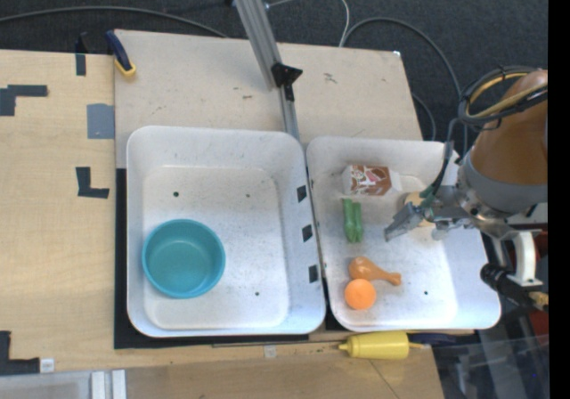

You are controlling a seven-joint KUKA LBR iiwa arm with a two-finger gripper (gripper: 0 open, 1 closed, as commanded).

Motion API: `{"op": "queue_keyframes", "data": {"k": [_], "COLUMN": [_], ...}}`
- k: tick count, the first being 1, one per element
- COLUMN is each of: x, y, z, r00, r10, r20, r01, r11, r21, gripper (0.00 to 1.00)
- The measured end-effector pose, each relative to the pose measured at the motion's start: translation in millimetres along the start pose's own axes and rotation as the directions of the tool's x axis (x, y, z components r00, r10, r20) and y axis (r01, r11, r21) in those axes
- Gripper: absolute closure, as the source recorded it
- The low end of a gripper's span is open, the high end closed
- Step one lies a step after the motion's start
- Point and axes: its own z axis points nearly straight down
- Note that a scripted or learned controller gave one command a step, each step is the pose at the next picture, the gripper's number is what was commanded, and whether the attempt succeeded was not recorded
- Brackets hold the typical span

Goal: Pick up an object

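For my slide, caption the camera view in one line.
KUKA arm's gripper hovers in the right bin beside a green object, drumstick and orange ball; blue bowl sits left.

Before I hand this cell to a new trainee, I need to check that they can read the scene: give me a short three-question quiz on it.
1. True or false: the teal bowl lies in the same bin as the orange ball.
2. Which item lies outside the bins, by the near edge of the bench? A. green piece B. yellow bottle C. brown packet
3. Fill in: the tool is over the ____ bin, as the camera sees it.

Key: 1 false; 2 B; 3 right.
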Motion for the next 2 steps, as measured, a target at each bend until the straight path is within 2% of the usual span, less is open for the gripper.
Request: {"op": "queue_keyframes", "data": {"k": [1, 2], "x": [-0.1, -6.5], "y": [0.0, 4.7], "z": [0.0, 58.1], "r00": [1.000, 1.000], "r10": [0.000, 0.001], "r20": [0.000, 0.000], "r01": [0.000, -0.001], "r11": [1.000, 1.000], "r21": [0.000, 0.005], "gripper": [0.00, 0.00]}}
